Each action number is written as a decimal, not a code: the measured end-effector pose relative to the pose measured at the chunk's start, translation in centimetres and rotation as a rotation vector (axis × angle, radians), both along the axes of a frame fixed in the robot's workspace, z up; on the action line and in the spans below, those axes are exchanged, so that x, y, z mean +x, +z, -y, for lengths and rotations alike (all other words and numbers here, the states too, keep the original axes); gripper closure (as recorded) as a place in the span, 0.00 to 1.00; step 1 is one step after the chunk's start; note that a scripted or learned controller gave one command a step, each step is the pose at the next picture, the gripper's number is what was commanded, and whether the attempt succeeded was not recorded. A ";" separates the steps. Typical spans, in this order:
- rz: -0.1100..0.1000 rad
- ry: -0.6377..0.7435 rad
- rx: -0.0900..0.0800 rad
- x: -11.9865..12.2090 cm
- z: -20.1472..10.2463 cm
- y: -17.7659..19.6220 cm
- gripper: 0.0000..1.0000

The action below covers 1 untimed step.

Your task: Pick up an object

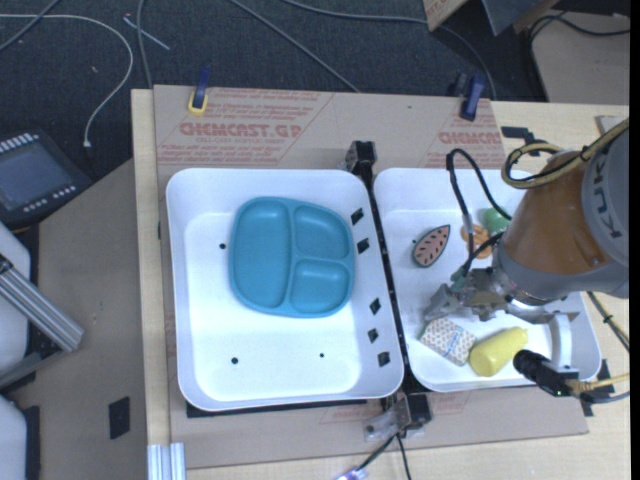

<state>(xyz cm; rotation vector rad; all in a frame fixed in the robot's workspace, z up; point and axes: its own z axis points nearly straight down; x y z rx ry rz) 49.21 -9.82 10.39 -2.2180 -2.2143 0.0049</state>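
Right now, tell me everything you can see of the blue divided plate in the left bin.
The light blue divided plate looks like smooth plastic, squarish with rounded corners and three compartments: one long one on its left, two smaller on its right. It lies flat, open side up, in the upper middle of the left white bin, with nothing in it.

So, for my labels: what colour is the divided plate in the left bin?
Light blue plate, clearest in the camera view.

One fixed camera looks down at a slant on the bench (300,118), taking in both white bins (200,268).
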 end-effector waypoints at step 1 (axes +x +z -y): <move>0.007 0.001 -0.001 0.2 -0.1 1.4 1.00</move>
